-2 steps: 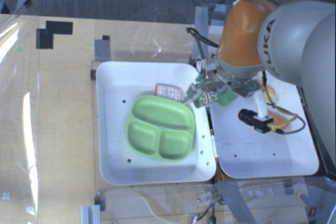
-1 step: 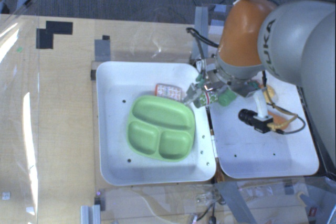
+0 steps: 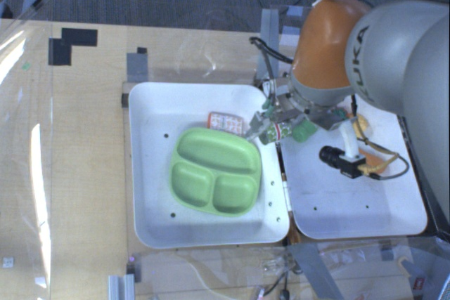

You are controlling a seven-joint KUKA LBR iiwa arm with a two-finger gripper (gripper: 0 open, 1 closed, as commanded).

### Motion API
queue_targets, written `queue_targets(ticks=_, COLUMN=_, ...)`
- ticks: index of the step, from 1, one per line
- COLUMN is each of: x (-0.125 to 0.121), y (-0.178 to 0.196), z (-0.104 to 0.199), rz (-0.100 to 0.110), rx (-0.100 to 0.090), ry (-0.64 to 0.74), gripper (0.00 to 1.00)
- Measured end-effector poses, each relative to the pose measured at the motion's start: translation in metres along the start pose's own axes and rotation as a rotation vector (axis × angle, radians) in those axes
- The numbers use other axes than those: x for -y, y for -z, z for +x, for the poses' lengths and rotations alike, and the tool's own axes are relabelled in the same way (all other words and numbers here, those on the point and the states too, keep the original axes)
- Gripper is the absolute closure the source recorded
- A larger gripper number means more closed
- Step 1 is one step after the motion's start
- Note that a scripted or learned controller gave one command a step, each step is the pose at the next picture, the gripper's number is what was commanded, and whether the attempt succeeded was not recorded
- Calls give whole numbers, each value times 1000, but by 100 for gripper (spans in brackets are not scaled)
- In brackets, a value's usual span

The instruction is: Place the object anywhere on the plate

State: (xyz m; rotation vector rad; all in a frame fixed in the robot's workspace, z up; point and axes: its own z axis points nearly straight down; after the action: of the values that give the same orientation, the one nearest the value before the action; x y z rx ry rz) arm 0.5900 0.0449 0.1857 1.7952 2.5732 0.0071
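A light green divided plate (image 3: pixel 214 171) lies in the left white bin (image 3: pixel 151 214). Just behind its far rim rests a small flat red and white packet (image 3: pixel 225 123). My gripper (image 3: pixel 261 128) hangs low over the wall between the two bins, right beside the plate's far right corner and just right of the packet. The wrist hides much of the gripper, and nothing can be made out in its grasp.
The right white bin (image 3: pixel 365 218) holds a tan and orange thing (image 3: pixel 362 125) near its back, partly hidden by the arm. A small green piece (image 3: pixel 304 131) peeks out under the wrist. The big grey arm (image 3: pixel 401 31) covers the right bin's far side.
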Motion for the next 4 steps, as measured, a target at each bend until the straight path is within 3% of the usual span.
queue_targets(ticks=4, x=0, y=0, z=0, rz=0, rx=0, ry=0, gripper=0)
